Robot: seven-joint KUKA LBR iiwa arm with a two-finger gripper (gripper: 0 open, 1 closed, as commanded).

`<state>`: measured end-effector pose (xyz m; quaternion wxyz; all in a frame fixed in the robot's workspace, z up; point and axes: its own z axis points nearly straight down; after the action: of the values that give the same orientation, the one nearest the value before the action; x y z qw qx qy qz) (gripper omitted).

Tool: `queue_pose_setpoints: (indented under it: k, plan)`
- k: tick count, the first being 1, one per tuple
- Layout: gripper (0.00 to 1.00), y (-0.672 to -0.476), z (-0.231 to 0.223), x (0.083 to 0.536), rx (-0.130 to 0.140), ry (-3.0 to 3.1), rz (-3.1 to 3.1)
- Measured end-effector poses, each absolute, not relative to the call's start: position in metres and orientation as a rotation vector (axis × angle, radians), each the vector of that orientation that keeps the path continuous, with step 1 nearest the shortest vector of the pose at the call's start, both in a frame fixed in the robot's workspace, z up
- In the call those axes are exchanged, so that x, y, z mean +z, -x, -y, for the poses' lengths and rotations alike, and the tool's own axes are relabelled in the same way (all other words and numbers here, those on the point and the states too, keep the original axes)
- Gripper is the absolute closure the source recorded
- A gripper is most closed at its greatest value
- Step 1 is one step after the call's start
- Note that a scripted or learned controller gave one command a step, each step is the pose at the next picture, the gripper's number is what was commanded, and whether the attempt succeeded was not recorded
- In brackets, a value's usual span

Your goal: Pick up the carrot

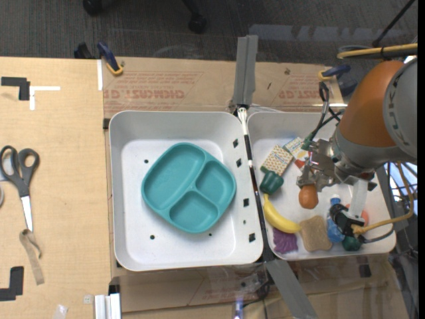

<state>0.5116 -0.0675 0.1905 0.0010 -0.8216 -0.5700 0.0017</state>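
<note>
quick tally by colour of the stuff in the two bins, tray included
Teal: 1, the divided tray
Yellow: 1, the banana
Orange-brown: 1, the rounded piece under the gripper
Green: 1, the toy by the divider
Purple: 1, the piece
Tan: 1, the sponge-like block
Multicoloured: 1, the patterned card
Blue-green: 1, the cluster, hard to separate
Total: 8

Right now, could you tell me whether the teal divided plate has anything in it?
Empty. The teal divided plate lies flat in the left bin, and all three compartments show bare teal; the food items sit in the right bin.
</note>
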Motion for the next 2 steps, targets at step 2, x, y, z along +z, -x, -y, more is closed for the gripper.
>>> queue_pose_setpoints:
  k: [2]
  plan:
    - [1.00,-0.489,0.022,0.191,0.003,2.327,2.110]
